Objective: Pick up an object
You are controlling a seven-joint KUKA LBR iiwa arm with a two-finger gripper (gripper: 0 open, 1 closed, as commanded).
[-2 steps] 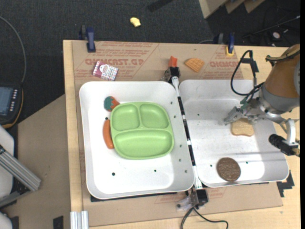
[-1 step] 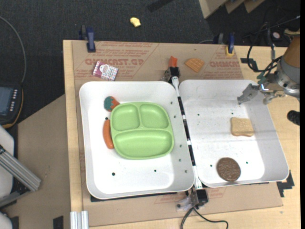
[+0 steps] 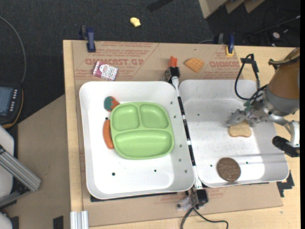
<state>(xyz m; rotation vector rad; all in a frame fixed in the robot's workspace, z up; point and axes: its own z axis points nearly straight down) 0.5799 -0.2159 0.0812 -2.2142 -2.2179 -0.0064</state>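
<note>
We saw the arm (image 3: 286, 87) reaching in from the right over the right bin (image 3: 209, 99), its claw (image 3: 245, 119) low above a tan biscuit (image 3: 239, 130) that lay on the bin floor; the fingertips sat just above the biscuit's upper edge, and we could not tell whether they were spread or closed, nor whether they touched it. Nearer the front of the same bin lay a brown disc (image 3: 228, 169), well apart from the claw. In the left bin (image 3: 95, 175) stood a green tray (image 3: 141, 130) with three compartments, a carrot (image 3: 108, 133) touching its left side and a small red-and-green toy (image 3: 111, 102) at its upper left corner. On the desk (image 3: 143, 56) behind the bins lay a pink packet (image 3: 105, 70) and a waffle (image 3: 194, 64).
</note>
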